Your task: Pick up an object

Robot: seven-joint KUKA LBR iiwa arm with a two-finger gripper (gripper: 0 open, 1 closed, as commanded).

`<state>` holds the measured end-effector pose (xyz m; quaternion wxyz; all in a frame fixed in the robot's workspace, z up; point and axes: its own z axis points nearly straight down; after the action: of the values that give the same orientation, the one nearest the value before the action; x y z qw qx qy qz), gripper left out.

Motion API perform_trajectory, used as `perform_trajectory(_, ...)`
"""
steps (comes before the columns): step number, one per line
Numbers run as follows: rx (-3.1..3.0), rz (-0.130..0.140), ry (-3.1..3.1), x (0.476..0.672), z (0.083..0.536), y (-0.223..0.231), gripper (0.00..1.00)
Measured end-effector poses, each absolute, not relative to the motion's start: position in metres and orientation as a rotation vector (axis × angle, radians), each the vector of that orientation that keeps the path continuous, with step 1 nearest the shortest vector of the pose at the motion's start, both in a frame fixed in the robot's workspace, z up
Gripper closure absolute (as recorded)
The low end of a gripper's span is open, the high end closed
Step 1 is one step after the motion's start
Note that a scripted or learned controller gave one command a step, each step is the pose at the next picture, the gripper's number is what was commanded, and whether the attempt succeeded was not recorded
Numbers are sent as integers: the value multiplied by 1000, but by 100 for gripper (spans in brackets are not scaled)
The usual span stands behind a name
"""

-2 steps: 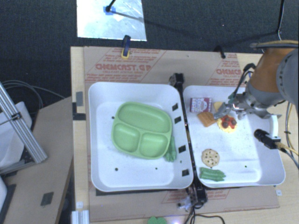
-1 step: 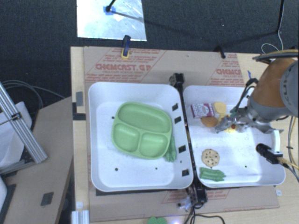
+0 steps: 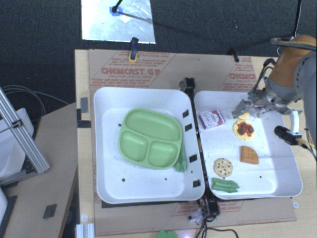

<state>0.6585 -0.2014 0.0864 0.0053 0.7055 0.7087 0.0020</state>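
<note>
Several toy foods lie in the right bin (image 3: 282,182). A red and white packet (image 3: 211,118) sits at the back left, and a yellow piece with red topping (image 3: 244,129) is near the middle. An orange waffle-like square (image 3: 249,155), a chocolate-chip cookie (image 3: 223,167) and green bean pods (image 3: 225,185) lie toward the front. My gripper (image 3: 247,108) hangs low over the back of this bin. It is just above the far edge of the yellow piece and right of the packet. The grey arm with its orange band (image 3: 290,66) comes in from the right.
The left bin (image 3: 106,182) holds a green divided plate (image 3: 150,138), with a green scrap (image 3: 181,161) at its right edge. A black divider (image 3: 194,133) runs between the bins. A shiny sheet (image 3: 118,14) lies beyond the bench, and a black arm part (image 3: 287,134) overhangs the right bin's right side.
</note>
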Motion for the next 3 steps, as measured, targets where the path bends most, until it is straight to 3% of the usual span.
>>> perform_trajectory(1, 2222, -1, 2223, 606, 85, -199, 0)
perform_trajectory(2, 2212, 4, 2223, 641, 86, -206, 0)
perform_trajectory(3, 2226, -3, 2223, 568, 84, -198, 0)
